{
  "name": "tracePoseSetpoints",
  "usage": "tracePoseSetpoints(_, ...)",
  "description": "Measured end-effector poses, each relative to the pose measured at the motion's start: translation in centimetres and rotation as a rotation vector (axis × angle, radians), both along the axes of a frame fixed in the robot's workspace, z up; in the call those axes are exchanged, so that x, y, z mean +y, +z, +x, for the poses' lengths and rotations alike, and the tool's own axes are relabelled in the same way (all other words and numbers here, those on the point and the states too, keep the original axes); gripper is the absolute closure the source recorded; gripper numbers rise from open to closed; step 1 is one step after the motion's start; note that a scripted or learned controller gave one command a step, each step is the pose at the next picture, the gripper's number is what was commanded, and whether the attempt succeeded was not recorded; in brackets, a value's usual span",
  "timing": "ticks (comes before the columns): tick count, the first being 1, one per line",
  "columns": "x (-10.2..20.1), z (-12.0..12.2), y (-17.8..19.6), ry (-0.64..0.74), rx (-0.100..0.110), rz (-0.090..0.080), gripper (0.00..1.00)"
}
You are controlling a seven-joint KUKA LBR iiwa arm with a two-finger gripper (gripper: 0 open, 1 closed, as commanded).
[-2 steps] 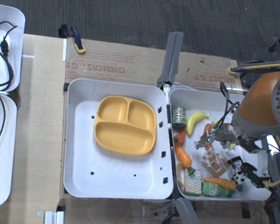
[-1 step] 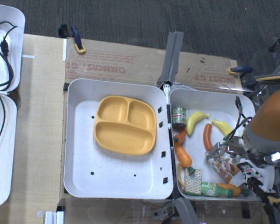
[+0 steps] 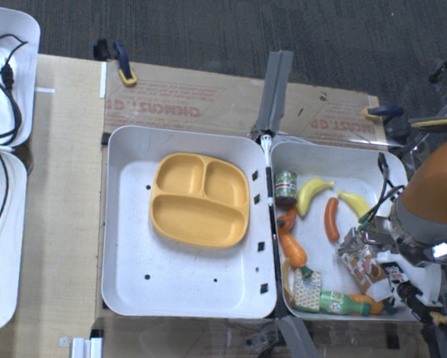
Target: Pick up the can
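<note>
While the grey arm with its orange band [image 3: 437, 183] reaches in from the right, its gripper [image 3: 356, 244] hangs low over the right part of the right white bin [image 3: 344, 152]; whether it is wide, narrow or holding anything cannot be told from this slant. The small green-labelled metal can [image 3: 286, 186] stands upright at the far left of that bin, close against the wall shared with the left white bin [image 3: 124, 228], well apart from the gripper. Just right of the can lies a yellow banana [image 3: 312, 195], then a red sausage-shaped toy [image 3: 331, 218] and a second, smaller yellow banana [image 3: 356, 203]. Nearer along the left wall sits an orange carrot [image 3: 291, 248], and along the near wall lies a green plastic bottle [image 3: 336, 302]. The left bin holds a yellow three-compartment plate [image 3: 201, 200], lying flat towards its far side. Both bins rest on the light wooden table [image 3: 64, 198].
</note>
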State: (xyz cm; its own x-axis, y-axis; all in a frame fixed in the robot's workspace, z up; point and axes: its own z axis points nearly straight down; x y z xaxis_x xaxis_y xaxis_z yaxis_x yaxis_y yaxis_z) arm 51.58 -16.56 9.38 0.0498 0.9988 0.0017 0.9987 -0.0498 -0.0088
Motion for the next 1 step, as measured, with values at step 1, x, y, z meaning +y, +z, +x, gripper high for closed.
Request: tracePoseSetpoints(1, 2.98, -0.01, -0.63, -0.449, -0.001, -0.005, 1.0)
